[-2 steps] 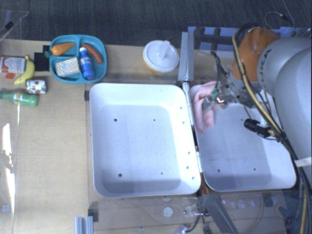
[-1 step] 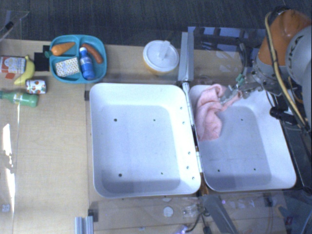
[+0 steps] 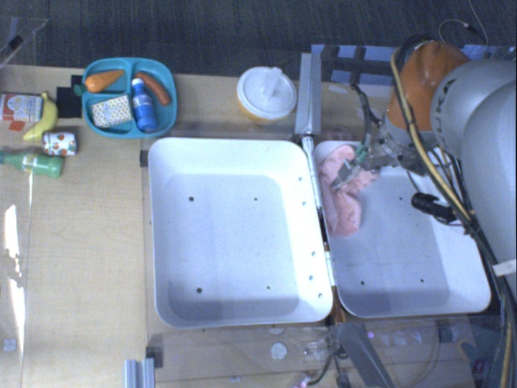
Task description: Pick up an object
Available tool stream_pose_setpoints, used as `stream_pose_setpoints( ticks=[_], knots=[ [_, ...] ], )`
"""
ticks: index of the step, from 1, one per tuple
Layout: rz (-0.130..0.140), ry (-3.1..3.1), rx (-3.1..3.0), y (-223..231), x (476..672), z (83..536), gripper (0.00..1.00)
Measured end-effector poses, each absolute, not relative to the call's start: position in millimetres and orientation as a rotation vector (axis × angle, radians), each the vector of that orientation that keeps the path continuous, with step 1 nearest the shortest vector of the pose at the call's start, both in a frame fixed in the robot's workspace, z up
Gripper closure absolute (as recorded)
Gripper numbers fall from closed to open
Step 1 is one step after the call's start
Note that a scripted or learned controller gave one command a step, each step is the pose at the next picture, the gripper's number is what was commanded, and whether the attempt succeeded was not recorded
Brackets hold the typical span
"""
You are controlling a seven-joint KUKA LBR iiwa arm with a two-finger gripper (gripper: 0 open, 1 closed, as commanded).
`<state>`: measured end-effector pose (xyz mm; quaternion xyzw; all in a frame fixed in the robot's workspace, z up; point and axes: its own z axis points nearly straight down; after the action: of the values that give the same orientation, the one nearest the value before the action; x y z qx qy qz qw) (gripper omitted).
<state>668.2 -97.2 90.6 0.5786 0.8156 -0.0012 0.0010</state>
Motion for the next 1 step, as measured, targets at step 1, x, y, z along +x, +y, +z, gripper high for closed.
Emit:
stream_pose_setpoints(
  ticks=[1],
  knots=[
    [0.006, 2.560, 1.803, -95.0, 671.4, 102.4, 1.00]
  ],
)
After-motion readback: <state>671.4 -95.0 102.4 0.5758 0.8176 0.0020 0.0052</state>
